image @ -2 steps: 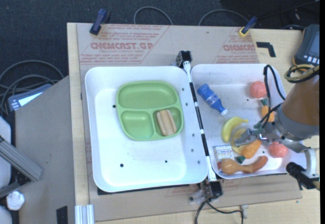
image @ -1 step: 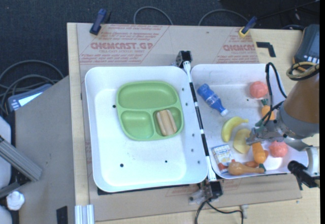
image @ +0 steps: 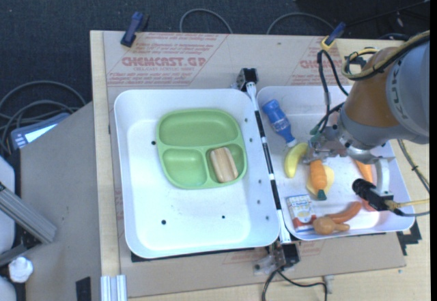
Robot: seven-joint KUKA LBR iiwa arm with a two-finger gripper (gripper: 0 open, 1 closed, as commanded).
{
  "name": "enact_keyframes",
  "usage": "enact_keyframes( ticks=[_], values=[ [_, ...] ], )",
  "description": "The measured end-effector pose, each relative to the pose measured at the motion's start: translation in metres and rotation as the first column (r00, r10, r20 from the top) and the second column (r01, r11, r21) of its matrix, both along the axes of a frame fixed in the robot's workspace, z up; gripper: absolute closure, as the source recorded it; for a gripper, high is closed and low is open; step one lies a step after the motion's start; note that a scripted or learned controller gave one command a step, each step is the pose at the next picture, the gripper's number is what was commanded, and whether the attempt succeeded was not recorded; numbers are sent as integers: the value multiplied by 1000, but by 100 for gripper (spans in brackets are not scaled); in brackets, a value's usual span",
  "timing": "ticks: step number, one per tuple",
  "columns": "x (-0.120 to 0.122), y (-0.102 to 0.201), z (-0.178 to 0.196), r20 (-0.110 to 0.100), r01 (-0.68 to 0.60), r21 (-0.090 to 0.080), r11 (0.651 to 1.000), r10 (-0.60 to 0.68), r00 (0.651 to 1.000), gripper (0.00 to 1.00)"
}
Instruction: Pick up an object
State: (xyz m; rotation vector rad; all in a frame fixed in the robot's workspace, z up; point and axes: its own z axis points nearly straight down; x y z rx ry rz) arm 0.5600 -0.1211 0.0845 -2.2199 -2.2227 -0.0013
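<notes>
The right bin [image: 398, 219] holds a blue bottle [image: 276, 117], a yellow banana [image: 293, 159], an orange carrot [image: 318, 175] lying on a yellow piece, a small printed packet [image: 300, 209], a red sausage [image: 349, 211] and a brownish-orange toy [image: 328, 225]. My gripper [image: 319, 149] hangs low over the middle of this bin, just right of the banana and directly above the carrot's top end. The wrist hides part of the bin behind it. Nothing is visibly held.
In the left bin [image: 140, 221] lies a green divided plate [image: 198, 130] with a bread roll [image: 222, 164] in its lower right compartment. An orange piece [image: 366, 173] sits at the right bin's right side. Cables loop over the arm and the bench's rear edge.
</notes>
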Motion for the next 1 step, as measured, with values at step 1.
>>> enact_keyframes(
  ticks=[1],
  values=[
    [27,60,101,3,-1,0,1000,1,1000,100]
  ],
)
